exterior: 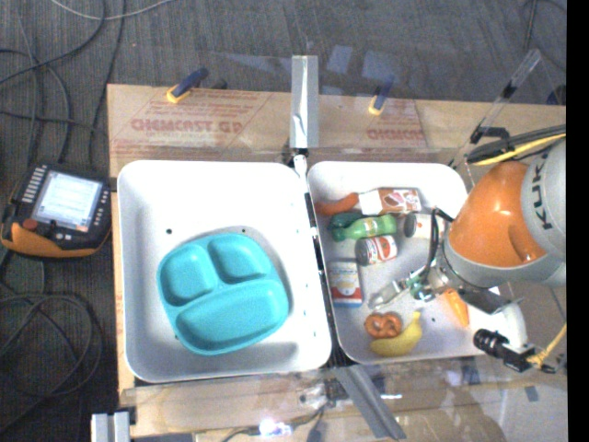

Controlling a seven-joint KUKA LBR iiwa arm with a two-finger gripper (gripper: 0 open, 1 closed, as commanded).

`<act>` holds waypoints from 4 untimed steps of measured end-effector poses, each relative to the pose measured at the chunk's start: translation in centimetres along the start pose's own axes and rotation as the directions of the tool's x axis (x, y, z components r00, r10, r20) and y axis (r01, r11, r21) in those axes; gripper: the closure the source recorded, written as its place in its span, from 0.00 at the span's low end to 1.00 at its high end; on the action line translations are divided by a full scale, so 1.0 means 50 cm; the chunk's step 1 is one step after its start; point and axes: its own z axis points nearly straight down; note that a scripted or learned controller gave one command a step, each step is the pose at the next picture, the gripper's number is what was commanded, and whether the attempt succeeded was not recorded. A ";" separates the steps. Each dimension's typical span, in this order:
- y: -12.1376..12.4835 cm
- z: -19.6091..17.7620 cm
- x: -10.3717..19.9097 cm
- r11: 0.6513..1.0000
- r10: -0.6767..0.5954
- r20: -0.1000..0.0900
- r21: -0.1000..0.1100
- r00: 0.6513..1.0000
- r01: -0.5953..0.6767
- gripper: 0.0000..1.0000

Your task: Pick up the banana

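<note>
Banana (401, 338) lies at the 6 o'clock edge of the right bin (479, 339), touching the pretzel (382, 323) at its 10 o'clock. You see the end effector (416, 285) just above it, at 12 o'clock, beside a small can (377, 249). I cannot tell how open it is; nothing visible in it.

Partial white lettering "KU" on the grey arm (552, 191) beside its orange band. Faint red print across the cardboard sheet (193, 122) along the bench's far edge, illegible.
</note>
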 end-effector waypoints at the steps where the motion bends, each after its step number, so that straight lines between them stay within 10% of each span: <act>1: 0.000 -0.133 0.023 1.000 -0.001 -0.013 0.015 1.000 0.002 0.00; 2: 0.002 -0.004 0.006 0.931 -0.365 -0.008 -0.001 0.931 0.365 0.00; 3: 0.009 -0.028 0.005 0.931 -0.364 -0.003 -0.008 0.931 0.364 1.00; 4: 0.008 -0.028 0.006 0.931 -0.365 -0.004 -0.008 0.931 0.365 0.00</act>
